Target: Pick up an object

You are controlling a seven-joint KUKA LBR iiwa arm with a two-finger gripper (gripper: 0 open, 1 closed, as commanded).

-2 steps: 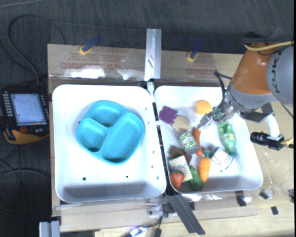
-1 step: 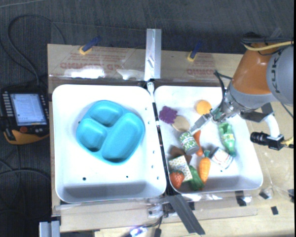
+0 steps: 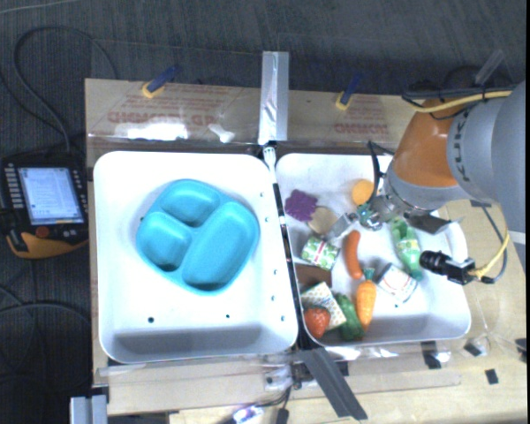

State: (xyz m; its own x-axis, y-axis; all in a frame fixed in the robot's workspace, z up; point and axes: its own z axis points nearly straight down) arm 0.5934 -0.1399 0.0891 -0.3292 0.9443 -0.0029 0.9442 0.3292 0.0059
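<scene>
My gripper (image 3: 367,212) hangs low over the upper middle of the right bin (image 3: 455,321), with the grey arm and its orange band coming in from the right. Just above it lies a small orange ball (image 3: 362,190). A red-orange pepper (image 3: 353,253) lies just below it. A green-and-white can (image 3: 319,253) sits to its lower left, and a green bottle (image 3: 405,248) to its right. A purple piece (image 3: 301,205) lies at the bin's upper left. I see nothing held in the gripper.
The left bin (image 3: 124,325) holds a blue three-part dish (image 3: 197,233). Lower in the right bin are a carrot (image 3: 365,301), a white cup (image 3: 396,283), a red fruit (image 3: 315,321) and a green piece (image 3: 348,314). A handheld control pad (image 3: 40,200) lies left of the bench.
</scene>
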